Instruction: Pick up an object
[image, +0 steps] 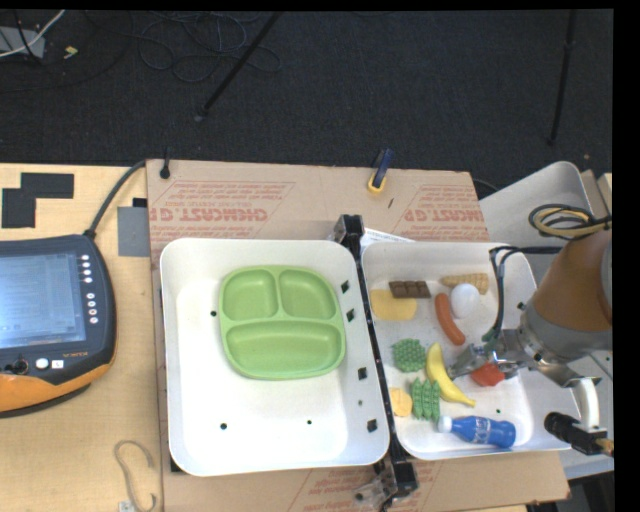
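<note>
Bench (60, 190): pale wooden surface carrying a brown printed cardboard sheet (300, 205), on which both bins rest; dark carpeted floor (300, 80) with loose cables lies beyond it.
Left shallow white bin (190, 400): sits touching the right bin along a black clamped seam; probably kept as the drop side, since it bears one item.
Right shallow white bin (520, 415): the landmark here; holds all the small objects, so it likely serves as the picking source.
Grey arm with orange band (580, 290): reaches over the right bin's right wall, wrist low above its floor.
Green three-compartment plastic plate (282, 322): in the left bin, well apart from the right bin's contents.
Handheld control pendant (45, 310): far left of the right bin, on the bench.
Tool (478, 362): low in the right bin's centre-right; whether its fingers grip anything cannot be told.
Small red object (488, 376): just beside the tool, seemingly the intended target.
Yellow plastic banana (445, 378): immediately left of the tool.
Blue-and-white bottle (482, 431): near the right bin's front wall.
Orange-red sausage (449, 318): behind the tool, mid-bin.
White egg (465, 298): toward the right bin's back.
</note>
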